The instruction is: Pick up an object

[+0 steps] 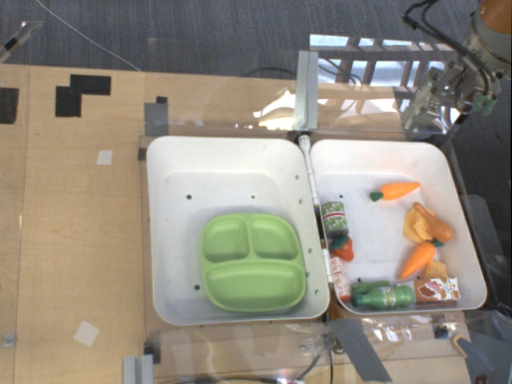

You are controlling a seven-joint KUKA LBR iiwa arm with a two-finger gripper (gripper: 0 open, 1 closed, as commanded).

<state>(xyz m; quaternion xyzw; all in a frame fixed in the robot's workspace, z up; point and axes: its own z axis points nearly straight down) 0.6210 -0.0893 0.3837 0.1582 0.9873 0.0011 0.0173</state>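
A: How is the light?

B: Bright and even from above. The two white bins (240, 174) are close to washed out, and their walls show only faint grey shading.

A: Any glare?

B: Yes, a hot patch on the desk (64, 238) just behind the bins, near the upright post (307, 90), and pale reflections along the front edge.

A: Shadows?

B: Soft and short; the green tray (253, 261) casts a thin one.

A: Sharpness?

B: Moderate. The small items in the right bin look slightly soft, and the end effector (436, 102) is blurred.
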